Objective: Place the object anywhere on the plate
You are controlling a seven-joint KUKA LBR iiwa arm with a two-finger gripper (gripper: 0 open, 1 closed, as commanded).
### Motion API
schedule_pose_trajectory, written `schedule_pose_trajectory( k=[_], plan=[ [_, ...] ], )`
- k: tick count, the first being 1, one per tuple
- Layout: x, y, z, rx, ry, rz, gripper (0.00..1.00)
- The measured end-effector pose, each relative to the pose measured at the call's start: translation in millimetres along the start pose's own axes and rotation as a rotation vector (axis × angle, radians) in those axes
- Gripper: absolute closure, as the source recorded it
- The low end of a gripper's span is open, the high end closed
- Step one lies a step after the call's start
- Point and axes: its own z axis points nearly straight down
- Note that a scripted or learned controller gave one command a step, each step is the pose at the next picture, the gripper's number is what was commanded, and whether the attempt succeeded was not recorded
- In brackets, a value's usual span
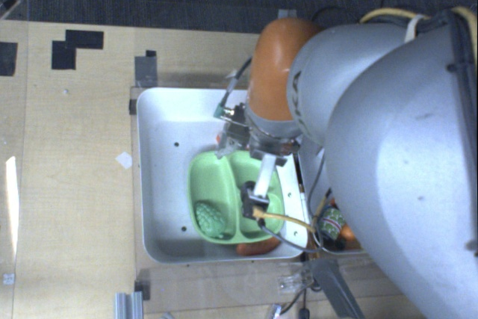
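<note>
A light green plate (202, 175) with two compartments lies in the left bin (160, 160), toward its right side. A green knobbly object (210, 217) rests in the plate's left compartment near the front. My gripper (226, 140) hangs over the plate's far rim, below the orange band of the arm (276, 78). A small red spot shows right beside the gripper; I cannot make out what it is. The arm hides the right part of the plate.
An orange-red thing (258, 246) lies at the front edge of the left bin, just off the plate. In the right bin, a dark object with a green label (332, 223) and an orange piece (348, 234) peek out under the arm.
</note>
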Motion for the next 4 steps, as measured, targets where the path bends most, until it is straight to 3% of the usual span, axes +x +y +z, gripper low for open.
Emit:
schedule_pose_trajectory(
  k=[1,2,3,4],
  plan=[
    [1.1,0.6,-7.9,0.002,-0.001,-0.007,1.0],
    [1.2,0.5,-7.8,0.002,-0.002,-0.007,0.0],
    [2.1,1.2,-15.5,0.003,-0.003,-0.015,1.0],
    [2.2,1.2,-15.3,0.004,-0.004,-0.015,0.0]
  ],
)
